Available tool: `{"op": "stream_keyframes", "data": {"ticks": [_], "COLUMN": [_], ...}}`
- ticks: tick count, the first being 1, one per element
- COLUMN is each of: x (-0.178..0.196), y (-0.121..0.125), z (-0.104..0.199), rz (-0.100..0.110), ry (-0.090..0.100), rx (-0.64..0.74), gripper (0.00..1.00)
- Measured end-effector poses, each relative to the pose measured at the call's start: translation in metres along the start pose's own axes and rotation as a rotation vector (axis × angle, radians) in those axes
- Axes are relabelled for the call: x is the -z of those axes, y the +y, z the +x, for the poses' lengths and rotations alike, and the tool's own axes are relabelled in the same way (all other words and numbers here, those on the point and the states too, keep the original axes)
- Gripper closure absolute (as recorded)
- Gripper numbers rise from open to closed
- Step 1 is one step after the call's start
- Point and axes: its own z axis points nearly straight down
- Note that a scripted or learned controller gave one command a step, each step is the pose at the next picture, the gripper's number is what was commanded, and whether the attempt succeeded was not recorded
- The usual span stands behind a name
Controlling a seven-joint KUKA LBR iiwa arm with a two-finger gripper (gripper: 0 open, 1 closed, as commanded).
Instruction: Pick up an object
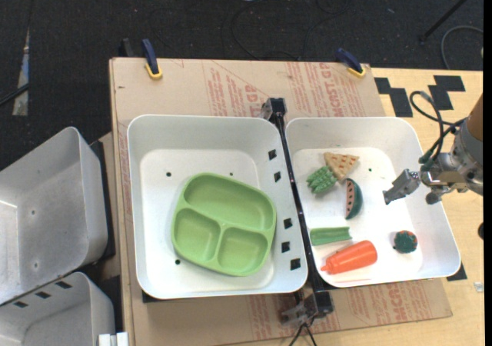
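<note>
**Arm poised over the right bin, toys lying loose**

Nearest the camera, an orange carrot (pixel 351 257) lay along the front of the right bin (pixel 350 128), with a green bean pod (pixel 330 235) just behind it and a small dark green ball-like piece (pixel 405 241) off to its right, too small to make out clearly. Further back sat a watermelon slice (pixel 352 198), a leafy green piece (pixel 322 179) and a tan wedge (pixel 341 161). None of them touched the gripper (pixel 416 186), which hung over the bin's right side with its two dark fingers spread apart and nothing between them. Most of the arm (pixel 465 156) was cut off at the picture's edge.

In the left bin (pixel 146 206) rested a green divided plate (pixel 224 224). Both bins stood on a cardboard sheet (pixel 231 83) held by yellow clamps (pixel 153 65) at the back. Two more white bins (pixel 42 206) were partly cut off at the left, and cables (pixel 254 21) trailed across the dark floor behind.
</note>
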Motion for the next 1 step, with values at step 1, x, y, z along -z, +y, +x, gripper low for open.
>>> {"op": "stream_keyframes", "data": {"ticks": [1], "x": [0.0061], "y": [0.0025], "z": [0.0006], "rz": [-0.012], "ry": [-0.003], "rx": [0.004], "gripper": [0.0]}}
